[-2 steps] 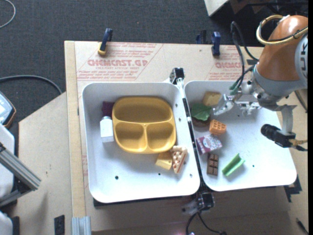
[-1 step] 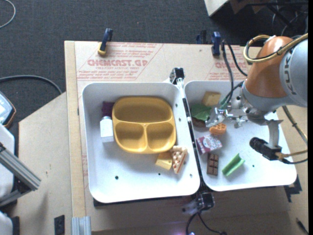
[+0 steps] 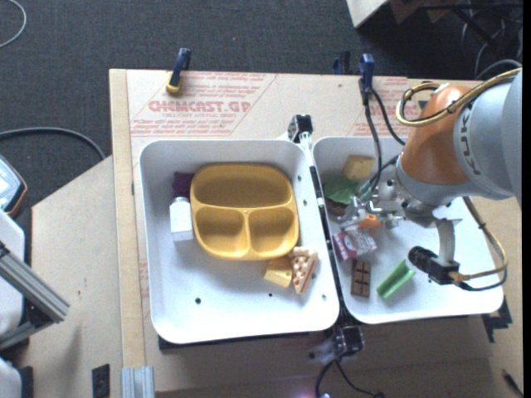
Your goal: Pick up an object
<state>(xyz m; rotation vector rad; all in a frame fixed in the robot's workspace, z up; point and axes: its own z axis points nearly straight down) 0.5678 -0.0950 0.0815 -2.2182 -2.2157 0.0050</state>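
**Arm low over the right bin, hunting among the clutter**

Camera view: the grey arm [image 3: 465, 152] reached in from the right of the frame and hung low over the right bin [image 3: 477, 303]. Its gripper [image 3: 371, 210] sat just above the pile at that bin's left side, close to the shared wall. That placement suggested a pick aimed at the cluster there, not at the lone pieces lower down. Whether the jaws were open, closed or gripping anything could not be told; the wrist and cables covered them.

The right bin held the likely targets. A tan block [image 3: 358, 167] lay at its top, a green leaf-like piece [image 3: 339, 194] just below it, and a crinkled clear packet [image 3: 357, 242] lower still. Near the bottom lay a brown chocolate bar [image 3: 360, 278] and, beside it, a green stick [image 3: 395, 279], tilted. Something small and orange showed right under the gripper, too hidden to name.

The left bin [image 3: 158, 288], at frame centre, held a yellow divided tray [image 3: 244, 210], its three compartments bare. A small white bottle [image 3: 181, 220] touched the tray's left edge, with a dark purple thing [image 3: 182, 181] above it. A pizza slice [image 3: 303, 269] and a yellow cheese wedge [image 3: 278, 277] lay just below the tray's lower right corner.

Both bins rested on a board on the counter [image 3: 207, 106], held by clamps at the top edge, probably to keep them from sliding.
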